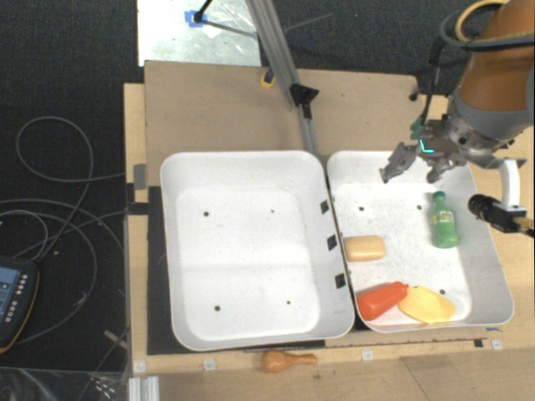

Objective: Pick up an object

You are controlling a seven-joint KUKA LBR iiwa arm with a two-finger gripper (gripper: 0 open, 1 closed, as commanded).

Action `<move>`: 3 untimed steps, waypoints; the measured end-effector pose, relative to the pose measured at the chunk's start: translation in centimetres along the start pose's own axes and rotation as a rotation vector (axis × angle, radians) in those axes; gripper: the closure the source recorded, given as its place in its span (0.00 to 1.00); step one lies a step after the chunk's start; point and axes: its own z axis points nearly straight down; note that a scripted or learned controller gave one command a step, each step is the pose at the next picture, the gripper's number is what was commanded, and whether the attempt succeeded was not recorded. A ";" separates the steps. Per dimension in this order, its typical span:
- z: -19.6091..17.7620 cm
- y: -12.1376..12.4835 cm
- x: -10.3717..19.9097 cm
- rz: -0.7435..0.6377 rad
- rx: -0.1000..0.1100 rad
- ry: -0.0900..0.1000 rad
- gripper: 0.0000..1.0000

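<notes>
My gripper [415, 170] hangs over the back of the right bin [401, 192], its two dark fingers spread apart with nothing between them. A green bottle [443, 222] lies just in front and to the right of it. A tan block [365, 248] rests near the bin's left wall. At the bin's front lie a red-orange piece [381, 298] and a yellow piece [427, 305], touching each other.
The left bin [251, 174] sits beside the right one, joined by black clips. A small brown gourd-shaped item [287, 359] lies on the bench in front of the bins. A grey pole [282, 57] slants across the back. Cables lie on the floor at left.
</notes>
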 end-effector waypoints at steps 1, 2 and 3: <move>-0.2 0.1 0.0 0.002 -0.004 -0.001 0.00; 6.0 -0.4 0.0 0.006 0.001 0.000 0.00; 12.2 -0.1 -0.1 0.006 0.002 0.000 0.00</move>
